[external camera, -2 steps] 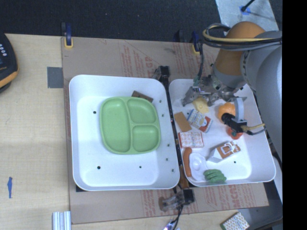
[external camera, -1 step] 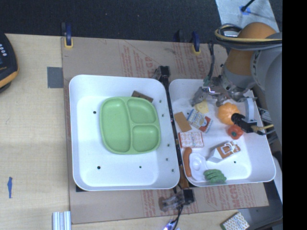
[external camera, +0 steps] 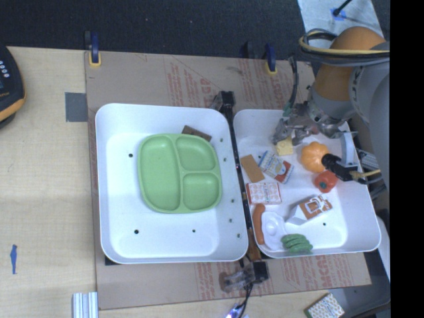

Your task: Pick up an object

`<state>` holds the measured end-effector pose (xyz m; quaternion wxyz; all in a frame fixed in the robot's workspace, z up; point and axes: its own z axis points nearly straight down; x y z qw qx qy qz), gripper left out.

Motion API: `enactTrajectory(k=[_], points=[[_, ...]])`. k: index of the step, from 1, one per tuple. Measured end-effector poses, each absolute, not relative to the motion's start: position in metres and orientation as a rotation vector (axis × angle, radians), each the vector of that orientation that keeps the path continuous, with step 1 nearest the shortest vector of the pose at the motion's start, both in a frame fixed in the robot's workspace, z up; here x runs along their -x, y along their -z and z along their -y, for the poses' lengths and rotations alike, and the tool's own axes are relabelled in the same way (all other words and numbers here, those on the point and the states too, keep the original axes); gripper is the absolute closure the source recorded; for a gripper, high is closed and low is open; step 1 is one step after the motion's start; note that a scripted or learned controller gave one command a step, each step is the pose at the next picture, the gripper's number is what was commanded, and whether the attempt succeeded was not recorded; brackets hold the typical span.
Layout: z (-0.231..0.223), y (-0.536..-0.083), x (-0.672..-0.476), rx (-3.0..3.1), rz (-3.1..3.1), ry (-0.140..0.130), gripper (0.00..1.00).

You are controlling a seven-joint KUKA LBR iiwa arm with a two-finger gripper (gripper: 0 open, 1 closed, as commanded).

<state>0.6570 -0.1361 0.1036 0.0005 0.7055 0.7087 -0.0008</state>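
Pincer sits low at right bin's far edge, over a small yellow block; can't tell if it grips anything. Best approach: drop straight down, centre on block w/o nudging orange nearby.

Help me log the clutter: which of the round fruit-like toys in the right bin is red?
The tomato-like piece, nearer the camera than the orange ball. It is red and smaller, with a dark patch on top; the other is plain orange.

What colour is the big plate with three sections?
The divided plate is light green, seen clearly in the camera view, lying in the left white bin.
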Motion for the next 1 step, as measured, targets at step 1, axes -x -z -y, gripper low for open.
enactTrajectory(k=[1], points=[[0.069,-0.1974,-0.6329,-2.211,-2.231,-0.004,1.0]])
